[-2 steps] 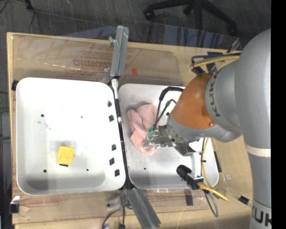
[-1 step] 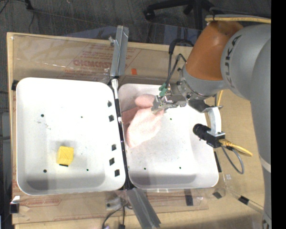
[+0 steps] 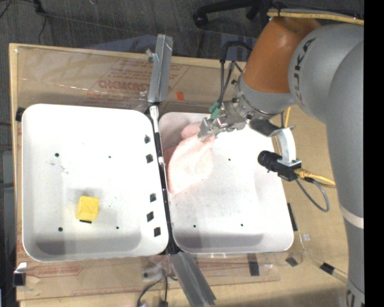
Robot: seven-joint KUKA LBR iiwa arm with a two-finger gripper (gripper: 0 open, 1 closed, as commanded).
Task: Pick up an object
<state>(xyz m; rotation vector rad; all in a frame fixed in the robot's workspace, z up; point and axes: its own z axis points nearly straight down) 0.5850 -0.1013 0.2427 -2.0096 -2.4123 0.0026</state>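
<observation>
The end effector (image 3: 212, 125) sat on the pale pink cloth (image 3: 191, 162) near the right bin's (image 3: 269, 235) far-left corner; its grip was unreadable, and the lift remained.

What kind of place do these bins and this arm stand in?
Probably a robotics lab: a KUKA arm reaches over two white bins on a wooden bench, with cables and a chair base on dark carpet.

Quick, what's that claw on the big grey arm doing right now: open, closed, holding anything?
Gripper: over the right white bin, at the top edge of a pale pink cloth-like thing; whether it grips it cannot be told.
</observation>
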